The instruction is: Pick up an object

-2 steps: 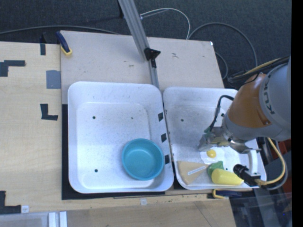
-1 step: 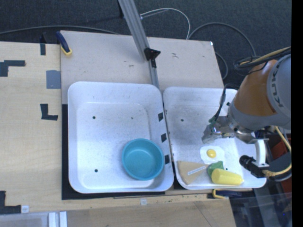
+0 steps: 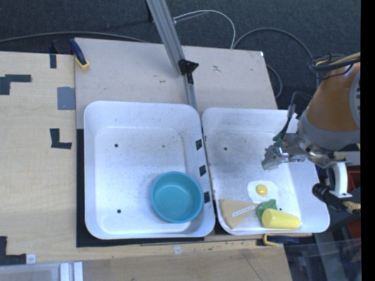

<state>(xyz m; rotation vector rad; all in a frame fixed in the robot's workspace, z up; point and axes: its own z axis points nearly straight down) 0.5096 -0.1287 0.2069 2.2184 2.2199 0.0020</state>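
The gripper (image 3: pixel 274 157) is seen over the right-hand bin (image 3: pixel 234 122), near its right wall, above a bare patch of the floor. How far the fingers are parted cannot be told at this size, and nothing is seen between them. The candidate objects lie in the near corner of the same bin: a fried egg toy (image 3: pixel 262 189) just below the gripper, a yellow corn-like piece (image 3: pixel 281 219) with a green end (image 3: pixel 267 208) beside it, and a tan wedge (image 3: pixel 235 212) against the front wall. A blue bowl (image 3: pixel 175 196) sits in the left-hand bin (image 3: pixel 117 127), well apart from the arm.

The step in hand is judged to be the approach. The egg is nearest but flat, so a grip on it is likely to slip; the yellow piece is rounder and is judged the better target. The gripper should be centred across its narrow width, clear of the front wall and of the green end, before it is lowered and closed
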